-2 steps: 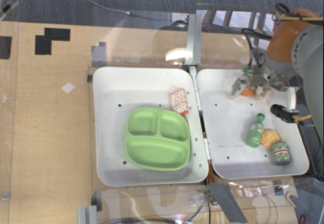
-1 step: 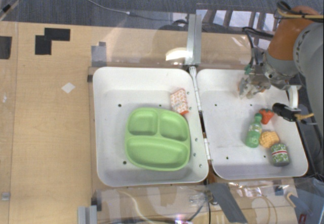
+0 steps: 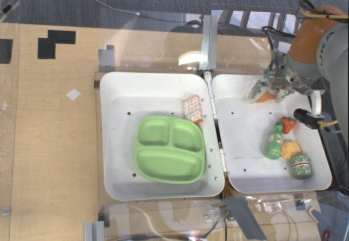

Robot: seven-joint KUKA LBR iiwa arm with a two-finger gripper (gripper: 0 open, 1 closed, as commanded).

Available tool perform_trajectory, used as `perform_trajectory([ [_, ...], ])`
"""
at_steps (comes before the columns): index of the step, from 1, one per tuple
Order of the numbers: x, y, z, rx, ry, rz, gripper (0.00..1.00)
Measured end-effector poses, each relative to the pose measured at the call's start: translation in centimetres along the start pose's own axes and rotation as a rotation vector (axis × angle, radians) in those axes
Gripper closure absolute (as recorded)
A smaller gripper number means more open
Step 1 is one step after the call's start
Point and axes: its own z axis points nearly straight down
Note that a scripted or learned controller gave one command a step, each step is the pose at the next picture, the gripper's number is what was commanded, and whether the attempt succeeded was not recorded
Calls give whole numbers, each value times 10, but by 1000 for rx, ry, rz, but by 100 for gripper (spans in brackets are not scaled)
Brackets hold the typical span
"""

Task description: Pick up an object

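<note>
My gripper [image 3: 269,91] hangs low over the far right part of the right bin [image 3: 245,142]. Directly beneath it lies a small orange object [image 3: 264,98], partly covered by the gripper body. Whether the gripper touches it I cannot make out. Nearer the front right of the same bin sits a cluster: a green bottle [image 3: 274,145], a small red piece [image 3: 288,124], a yellow corn-like piece [image 3: 290,150] and a green-and-red can [image 3: 301,166].
The left bin [image 3: 117,125] holds a green divided plate [image 3: 170,149] and a small pink-and-white packet [image 3: 192,109] by the divider. The arm's orange band [image 3: 313,32] and grey wrist overhang the right bin's far right corner. A metal post [image 3: 208,43] stands behind the bins.
</note>
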Motion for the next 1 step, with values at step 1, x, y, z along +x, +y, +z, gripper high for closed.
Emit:
perform_trajectory([
  [1, 4, 0, -11, 7, 6, -5, 100],
])
